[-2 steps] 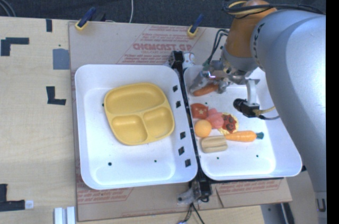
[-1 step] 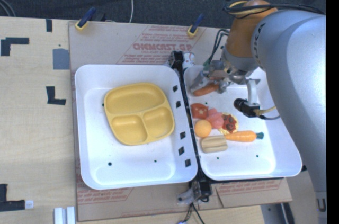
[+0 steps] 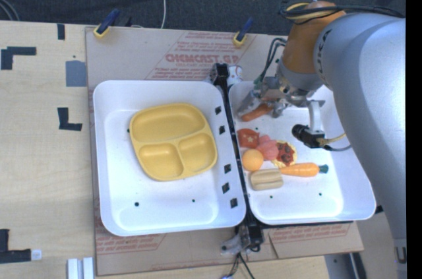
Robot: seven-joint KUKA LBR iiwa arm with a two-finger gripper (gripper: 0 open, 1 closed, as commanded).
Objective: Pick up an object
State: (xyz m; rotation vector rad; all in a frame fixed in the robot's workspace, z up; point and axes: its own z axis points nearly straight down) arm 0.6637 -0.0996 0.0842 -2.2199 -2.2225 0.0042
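Over the far part of the right-hand bin (image 3: 343,205), the pincer (image 3: 264,101) is seen lowered, with an orange-brown, sausage-like piece (image 3: 254,113) lying at or just under its tips; whether that piece is actually clamped cannot be told, and how far the pincer is parted cannot be told either, since the metal parts are cluttered and partly masked by the wrist. The step in hand is judged to be the grasp attempt itself, at the descent-or-closure stage, with no lift yet evident. For the next move, a firm closure on the piece followed by a straight lift clear of the bin wall would be called for; a check that the piece rises with the pincer would be needed. Nearer the camera than the pincer, a cluster of toy foods is noted: a red tomato-like piece (image 3: 248,137), a pink lump (image 3: 268,148), a dark red speckled piece (image 3: 285,154), an orange ball (image 3: 252,159), a tan loaf-shaped block (image 3: 266,179) and a tapered carrot (image 3: 299,171) with a dark green end. All appear smooth, moulded plastic, rounded and likely slippery. To the pincer's left in the view, the other bin (image 3: 105,159) bears a yellow compartment tray (image 3: 173,140), glossy, with three shallow wells. Both bins are white, shallow and round-cornered, resting on a cardboard sheet (image 3: 191,57) on the desk (image 3: 39,159).
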